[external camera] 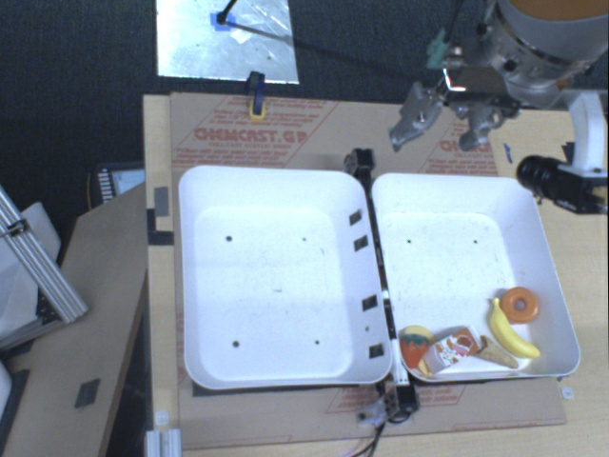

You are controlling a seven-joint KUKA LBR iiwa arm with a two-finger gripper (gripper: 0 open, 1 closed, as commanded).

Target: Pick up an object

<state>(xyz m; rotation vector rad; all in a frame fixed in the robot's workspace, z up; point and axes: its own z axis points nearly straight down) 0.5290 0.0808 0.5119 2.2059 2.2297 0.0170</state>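
Seen from above, the grey arm's pincer hangs over the cardboard-covered desk just behind the right bin, its two fingers spread apart and gripping nothing; at that bin's near edge lie a yellow banana, an orange ring touching the banana's top, a red-and-white packet and an orange-red fruit; the left bin sits alongside.
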